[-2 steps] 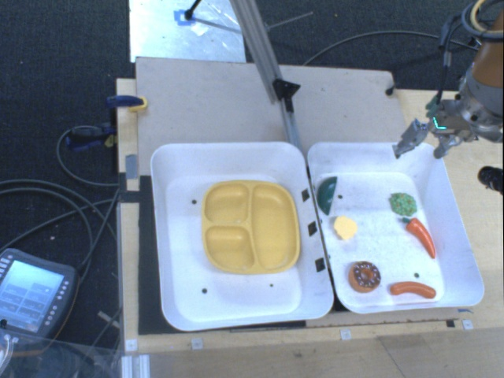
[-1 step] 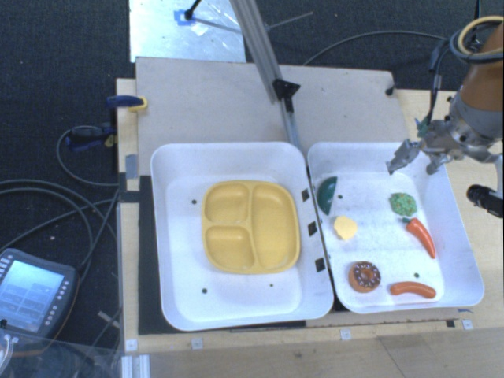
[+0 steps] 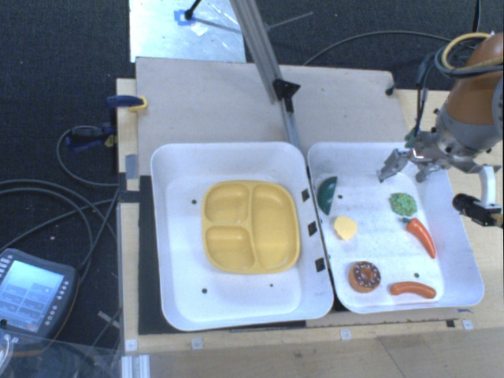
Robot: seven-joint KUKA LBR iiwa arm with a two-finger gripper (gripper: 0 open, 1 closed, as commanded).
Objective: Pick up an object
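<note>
Hand [image 3: 407,166] over right bin's [image 3: 471,288] far side, fingers spread open, gripping nothing. Green broccoli piece [image 3: 403,204] just below hand, bare white floor around it. Orange carrot [image 3: 420,236] beside it, long axis slanting toward near-right rim. Sausage [image 3: 413,290] lies crosswise near front edge. Donut [image 3: 365,276], yellow piece [image 3: 345,227], dark green piece [image 3: 326,193] toward divider. Left bin [image 3: 175,290] carries yellow compartment plate [image 3: 251,226].

One fixed overhead camera, slanting down on both white bins [image 3: 236,160].
</note>
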